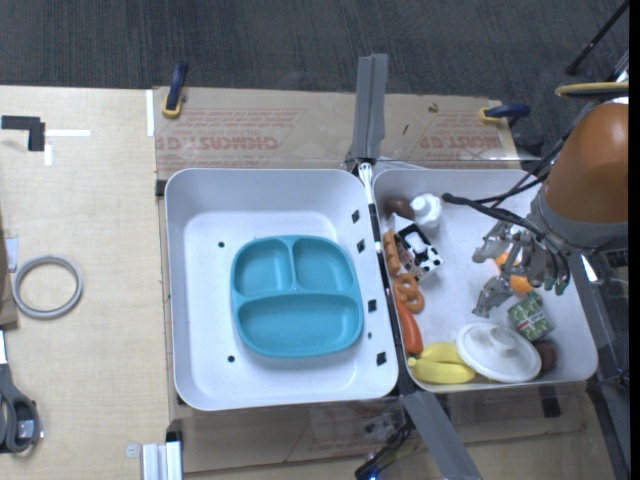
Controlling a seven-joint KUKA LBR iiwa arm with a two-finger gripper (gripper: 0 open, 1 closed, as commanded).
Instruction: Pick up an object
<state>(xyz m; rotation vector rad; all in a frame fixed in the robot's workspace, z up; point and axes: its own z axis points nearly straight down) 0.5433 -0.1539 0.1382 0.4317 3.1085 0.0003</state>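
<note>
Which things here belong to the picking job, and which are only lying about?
Job: gripper, banana, white lid, toy cow, pretzel, right bin.
Lying about: blue divided plate, tape roll, scissors, clamps.

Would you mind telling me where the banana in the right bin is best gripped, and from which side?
Probably across the middle of the banana, coming straight down from above. It lies flat at the bin's near-left corner, long axis left to right, with the white lid touching its right end, so the pincer should close across its narrow width.
</note>
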